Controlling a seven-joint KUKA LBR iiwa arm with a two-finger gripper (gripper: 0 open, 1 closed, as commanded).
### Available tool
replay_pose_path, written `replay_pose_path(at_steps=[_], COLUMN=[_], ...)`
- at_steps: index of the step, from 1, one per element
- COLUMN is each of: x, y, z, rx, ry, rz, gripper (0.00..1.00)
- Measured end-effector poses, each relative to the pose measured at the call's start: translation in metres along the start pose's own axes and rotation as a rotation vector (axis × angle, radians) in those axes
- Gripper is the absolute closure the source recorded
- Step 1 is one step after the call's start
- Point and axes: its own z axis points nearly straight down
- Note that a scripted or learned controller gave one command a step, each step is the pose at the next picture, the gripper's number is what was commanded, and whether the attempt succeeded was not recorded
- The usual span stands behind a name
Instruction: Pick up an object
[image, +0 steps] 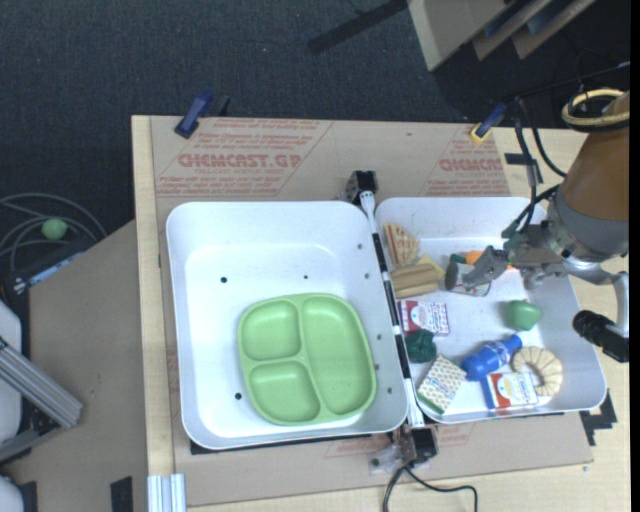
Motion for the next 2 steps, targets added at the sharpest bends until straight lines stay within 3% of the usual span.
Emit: replay_pose_path(at_steps=[1,2], x=[-0.051,-0.025], y=[-0.048,0.008], z=[0.062,0.125], rx=[0.003,0.0], ry=[0.0,0.0], rz=[0.002,-0.001], gripper=[0.0,0.0])
